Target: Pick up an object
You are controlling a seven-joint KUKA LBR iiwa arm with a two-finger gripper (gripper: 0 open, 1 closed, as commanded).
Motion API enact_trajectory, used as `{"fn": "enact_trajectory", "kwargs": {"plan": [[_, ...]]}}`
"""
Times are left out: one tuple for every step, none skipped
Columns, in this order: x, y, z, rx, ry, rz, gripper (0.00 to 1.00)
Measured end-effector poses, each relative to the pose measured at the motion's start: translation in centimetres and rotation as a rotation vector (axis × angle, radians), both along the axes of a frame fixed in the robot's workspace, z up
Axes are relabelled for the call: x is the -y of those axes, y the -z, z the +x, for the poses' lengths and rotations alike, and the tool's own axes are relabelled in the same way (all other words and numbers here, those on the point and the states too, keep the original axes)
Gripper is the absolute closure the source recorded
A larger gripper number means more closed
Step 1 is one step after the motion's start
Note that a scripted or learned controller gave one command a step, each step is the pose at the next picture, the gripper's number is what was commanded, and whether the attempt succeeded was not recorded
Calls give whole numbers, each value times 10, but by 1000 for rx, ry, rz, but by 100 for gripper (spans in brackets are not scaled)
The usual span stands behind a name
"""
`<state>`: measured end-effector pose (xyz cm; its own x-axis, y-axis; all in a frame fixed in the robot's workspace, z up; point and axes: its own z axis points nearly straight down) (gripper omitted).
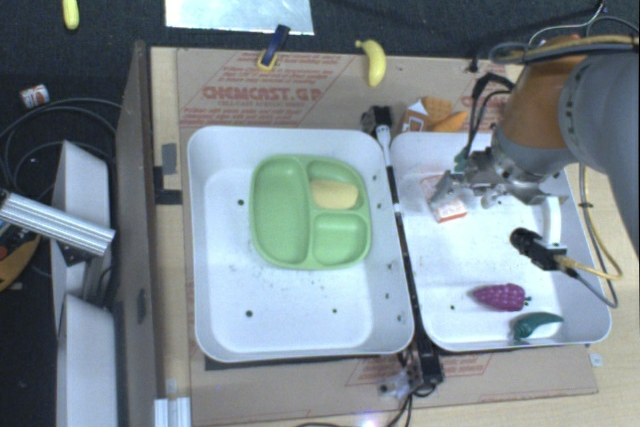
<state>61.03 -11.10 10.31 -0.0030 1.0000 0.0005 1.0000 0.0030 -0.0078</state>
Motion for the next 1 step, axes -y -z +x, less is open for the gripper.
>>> {"fn": "enact_trajectory", "kwargs": {"plan": [[16, 12, 17, 17, 1, 4, 0]]}}
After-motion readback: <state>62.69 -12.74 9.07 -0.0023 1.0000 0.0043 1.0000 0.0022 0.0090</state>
